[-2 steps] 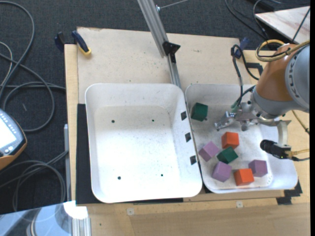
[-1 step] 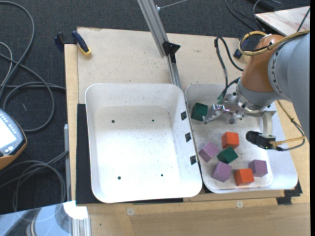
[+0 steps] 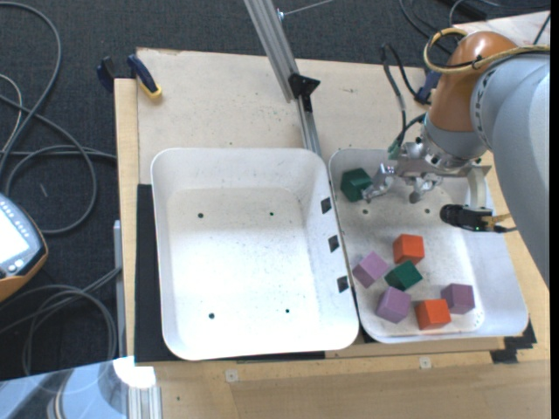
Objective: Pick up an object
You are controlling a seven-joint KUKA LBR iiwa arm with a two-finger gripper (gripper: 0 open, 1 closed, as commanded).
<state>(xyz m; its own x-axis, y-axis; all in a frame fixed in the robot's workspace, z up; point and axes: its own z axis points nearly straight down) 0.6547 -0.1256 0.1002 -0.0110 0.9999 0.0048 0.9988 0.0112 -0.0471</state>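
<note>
Above the right bin, the arm angles its pincer down.

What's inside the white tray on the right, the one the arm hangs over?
The right bin holds seven blocks: two green, two orange, three purple. The arm covers its far corner, so anything there is hidden.

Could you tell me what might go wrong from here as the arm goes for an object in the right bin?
1. The gripper sits beside the lone green block, which lies close to the right bin's left wall; a descent could nudge it against the wall rather than grasp it.
2. The other blocks cluster tightly: a purple block touches a green block, so a grab there may catch two or slip.
</note>
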